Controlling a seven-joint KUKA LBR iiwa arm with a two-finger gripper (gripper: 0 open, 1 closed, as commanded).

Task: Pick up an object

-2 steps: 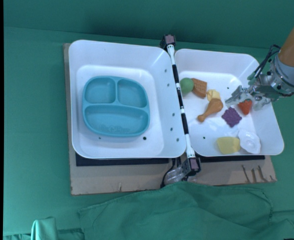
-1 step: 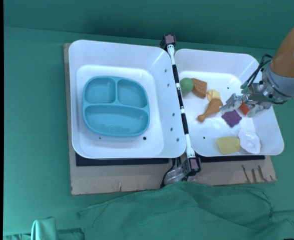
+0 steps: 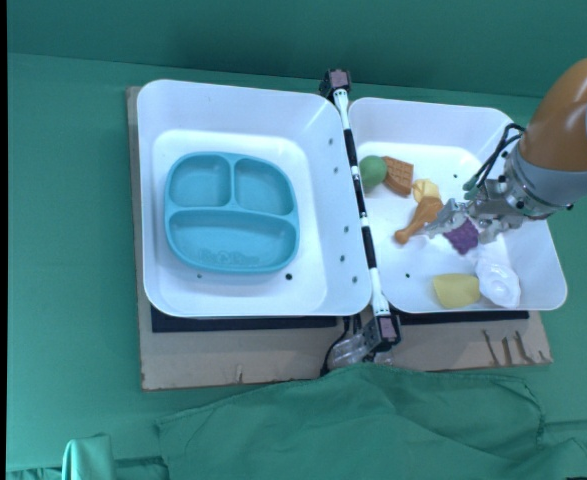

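Note:
My gripper (image 3: 460,223) hangs low over the right bin (image 3: 443,118), reaching in from the right. A purple toy piece (image 3: 462,236) sits right at its fingertips; whether it is held I cannot tell. Just left of the gripper lies an orange drumstick toy (image 3: 419,219). Farther left are a green round fruit (image 3: 372,172), a brown waffle piece (image 3: 398,175) and a small yellow piece (image 3: 425,189). A yellow chunk (image 3: 456,289) and a white object (image 3: 497,278) rest near the bin's front edge.
The left bin (image 3: 163,108) holds a teal divided plate (image 3: 232,212). A black-and-white striped bar (image 3: 358,198) runs between the two bins. Green cloth (image 3: 373,423) lies bunched in front of the bench.

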